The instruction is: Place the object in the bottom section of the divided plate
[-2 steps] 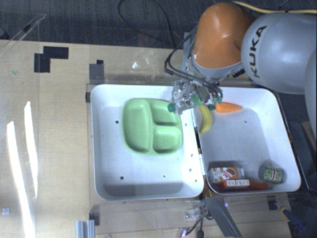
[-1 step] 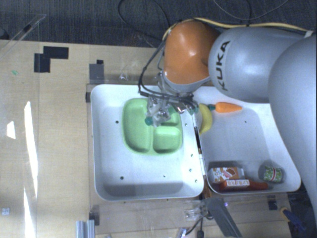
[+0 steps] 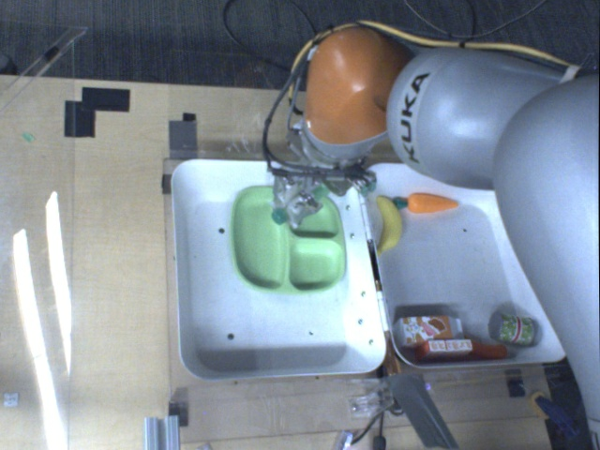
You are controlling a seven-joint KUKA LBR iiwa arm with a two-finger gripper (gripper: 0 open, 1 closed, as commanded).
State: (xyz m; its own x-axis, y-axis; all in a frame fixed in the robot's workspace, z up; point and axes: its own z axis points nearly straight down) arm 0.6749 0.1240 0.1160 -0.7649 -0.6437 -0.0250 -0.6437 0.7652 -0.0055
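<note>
Gripper [image 3: 298,204] over green plate [image 3: 262,247], can't tell jaws' state; line up squarely above the bottom section, lower gently before any release.

A pale wooden desk [image 3: 94,279] fills the left and lower part of the camera view, its surface streaked by two long bright strips of reflected light [image 3: 33,317] on the left side, with faint edges of a clear sheet [image 3: 58,47] near the top left corner. Black tape patches [image 3: 94,109] sit near the desk's far edge, and a small grey bracket [image 3: 184,135] stands just beyond the bins. Behind the desk lies dark blue-grey carpet [image 3: 169,17], where thin black cables [image 3: 255,17] loop across the floor.
</note>
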